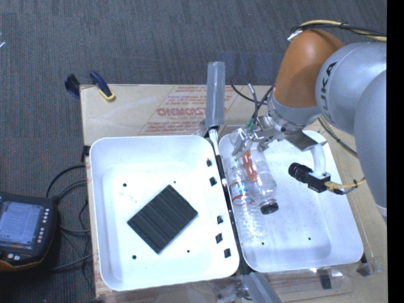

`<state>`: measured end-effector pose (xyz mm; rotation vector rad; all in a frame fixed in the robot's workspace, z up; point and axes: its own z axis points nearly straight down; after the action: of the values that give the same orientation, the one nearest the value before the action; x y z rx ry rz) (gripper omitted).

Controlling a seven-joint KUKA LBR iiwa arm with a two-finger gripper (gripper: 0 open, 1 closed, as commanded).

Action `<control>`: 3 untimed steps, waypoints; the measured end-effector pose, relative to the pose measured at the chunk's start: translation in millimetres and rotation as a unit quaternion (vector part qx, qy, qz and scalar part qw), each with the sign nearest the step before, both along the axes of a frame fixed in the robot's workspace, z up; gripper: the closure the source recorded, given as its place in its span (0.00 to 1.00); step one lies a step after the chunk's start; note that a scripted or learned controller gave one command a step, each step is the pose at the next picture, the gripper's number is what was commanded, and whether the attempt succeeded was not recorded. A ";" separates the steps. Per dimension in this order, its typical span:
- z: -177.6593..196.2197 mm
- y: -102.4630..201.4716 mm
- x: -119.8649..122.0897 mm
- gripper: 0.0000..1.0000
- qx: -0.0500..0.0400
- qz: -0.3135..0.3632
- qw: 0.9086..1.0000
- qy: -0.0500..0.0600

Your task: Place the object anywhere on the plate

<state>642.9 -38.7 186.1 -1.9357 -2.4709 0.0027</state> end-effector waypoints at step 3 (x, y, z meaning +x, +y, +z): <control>89.1 82.3 -41.2 1.00 0.000 0.211 0.978 -0.001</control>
<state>601.7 43.6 275.2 -1.3727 -2.8241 0.0009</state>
